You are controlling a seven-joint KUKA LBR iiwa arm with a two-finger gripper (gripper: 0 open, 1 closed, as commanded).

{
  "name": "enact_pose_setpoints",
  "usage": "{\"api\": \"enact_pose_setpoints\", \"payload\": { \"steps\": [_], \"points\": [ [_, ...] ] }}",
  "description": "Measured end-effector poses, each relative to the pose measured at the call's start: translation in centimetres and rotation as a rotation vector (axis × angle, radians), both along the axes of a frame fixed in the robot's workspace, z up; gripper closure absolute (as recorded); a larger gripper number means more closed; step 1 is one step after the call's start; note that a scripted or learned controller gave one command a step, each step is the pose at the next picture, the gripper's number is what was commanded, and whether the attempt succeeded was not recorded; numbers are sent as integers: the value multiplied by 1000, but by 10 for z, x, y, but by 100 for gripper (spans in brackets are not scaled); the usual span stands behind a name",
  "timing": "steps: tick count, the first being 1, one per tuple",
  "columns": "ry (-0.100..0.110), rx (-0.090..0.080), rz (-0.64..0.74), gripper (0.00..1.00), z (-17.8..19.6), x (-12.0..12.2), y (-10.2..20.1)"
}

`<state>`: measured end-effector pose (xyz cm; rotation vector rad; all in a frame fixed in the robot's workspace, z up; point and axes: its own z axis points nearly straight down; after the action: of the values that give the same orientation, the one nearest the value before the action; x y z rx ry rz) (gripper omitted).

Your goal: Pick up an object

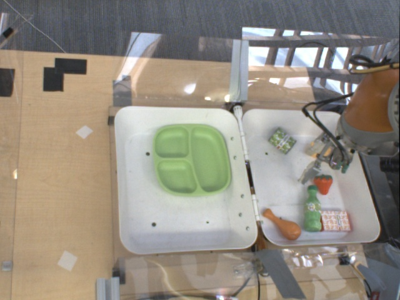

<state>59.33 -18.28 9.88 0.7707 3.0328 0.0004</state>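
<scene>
White plastic everywhere: two shallow bins side by side, the left bin (pixel 131 230) carrying one green divided plate (pixel 190 159) with three compartments, the right bin (pixel 265 130) carrying the loose things. The gripper (pixel 317 165) hangs over the right bin, just above and beside a red strawberry-like toy (pixel 323 184); its metal fingers look spread and bare, nothing between them, though they are small and a bit hard to read from here.

That red toy seems the likeliest target. It sits touching the top of a green toy bottle (pixel 312 209), and I'd guess that is the trouble: a finger coming down could land on the bottle's neck instead, knock it over, or pinch both at once and drop them. The red piece also looks rounded, so it may squirt out sideways when squeezed. Crowding in that lower corner leaves little room for a clean descent.

Counting the right bin: one red toy, one green bottle, one small pink-and-white box (pixel 335 220) just beside the bottle's base, one orange drumstick-shaped toy (pixel 282 224) near the front wall, one small green patterned block (pixel 282 140) well apart, up towards the back
</scene>
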Motion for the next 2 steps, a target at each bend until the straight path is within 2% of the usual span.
{"api": "enact_pose_setpoints", "payload": {
  "steps": [1, 2],
  "points": [
    [0, 0, 72, 0, -9, -27, 45],
    [-16, -4, 78, 100, 6, -22, 45]
  ]
}}
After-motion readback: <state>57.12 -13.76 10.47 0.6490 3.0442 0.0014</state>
